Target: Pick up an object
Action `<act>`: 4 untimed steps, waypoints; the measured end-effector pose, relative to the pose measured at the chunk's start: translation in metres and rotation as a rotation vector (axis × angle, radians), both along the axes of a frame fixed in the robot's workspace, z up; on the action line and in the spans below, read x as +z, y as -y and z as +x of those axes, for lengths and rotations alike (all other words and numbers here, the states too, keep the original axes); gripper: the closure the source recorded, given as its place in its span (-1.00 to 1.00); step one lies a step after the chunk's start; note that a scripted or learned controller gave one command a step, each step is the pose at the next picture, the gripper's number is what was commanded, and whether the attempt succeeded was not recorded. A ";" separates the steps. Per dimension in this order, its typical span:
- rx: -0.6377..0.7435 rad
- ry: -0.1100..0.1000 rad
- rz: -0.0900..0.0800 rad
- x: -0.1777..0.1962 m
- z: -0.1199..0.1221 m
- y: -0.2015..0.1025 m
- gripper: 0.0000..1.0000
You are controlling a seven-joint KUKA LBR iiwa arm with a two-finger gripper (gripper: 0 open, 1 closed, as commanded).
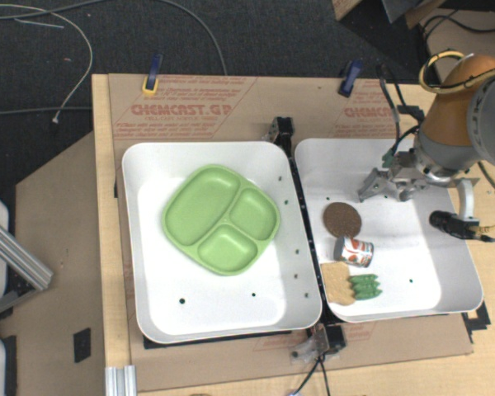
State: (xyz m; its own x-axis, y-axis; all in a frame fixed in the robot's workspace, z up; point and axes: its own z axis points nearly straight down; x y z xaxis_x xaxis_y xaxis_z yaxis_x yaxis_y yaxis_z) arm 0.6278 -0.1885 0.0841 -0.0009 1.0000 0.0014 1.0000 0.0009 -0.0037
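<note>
Hanging over the far part of the right bin [445, 299], the gripper [393, 184] points down toward the bin floor with its fingers spread apart and nothing between them. The grey arm [462, 114] with its orange band comes in from the right above it.

Nearer the camera, along the bin's left side, lie four small things close together. A brown disc [342, 218] lies flat, well apart from the fingers. Just beside it, toward the camera, is a small can [355, 252] on its side, red and white, its long axis running left to right with a slight slant; its label cannot be read. Below that a tan cracker-like piece [336, 282] lies by the bin's left wall, its long axis running toward the camera, and a green toy [365, 286] touches its right edge, long axis left to right.

The left bin [148, 221] holds a green divided plate [221, 219] with three compartments, turned at a slant.

The cardboard [107, 180] on the bench under the bins bears red print: "CHEMCAST GP" can be made out behind the left bin, and the same mark, partly hidden, behind the right. Two blue clamps [153, 70] grip its far edge.
</note>
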 end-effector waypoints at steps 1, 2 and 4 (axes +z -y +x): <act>0.000 0.005 0.000 0.013 0.002 0.000 1.00; -0.001 0.012 -0.004 0.078 0.003 0.005 1.00; 0.000 0.013 -0.005 0.203 0.002 0.021 1.00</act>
